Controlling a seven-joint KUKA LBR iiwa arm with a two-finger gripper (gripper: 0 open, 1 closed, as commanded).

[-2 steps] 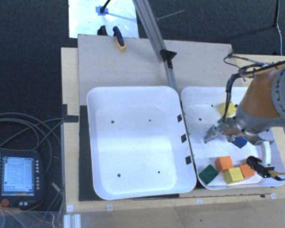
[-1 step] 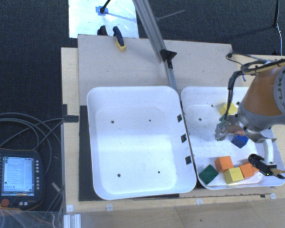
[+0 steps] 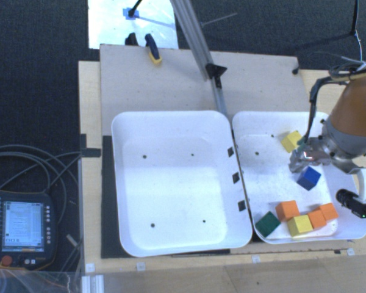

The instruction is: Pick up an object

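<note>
Down at the bottom right of the frame you can see a green block (image 3: 268, 223), a yellow block (image 3: 300, 225) and three orange blocks (image 3: 287, 209) bunched in the right bin (image 3: 256, 163). A little higher sits a blue block (image 3: 308, 178), just under the gripper (image 3: 303, 159). You cannot tell if the gripper is wide or narrow, and no block shows in it. Higher up lies another yellow block (image 3: 291, 141). So the pick looks not done yet; the grab and lift are left. The left bin (image 3: 128, 163) fills the middle.
</note>
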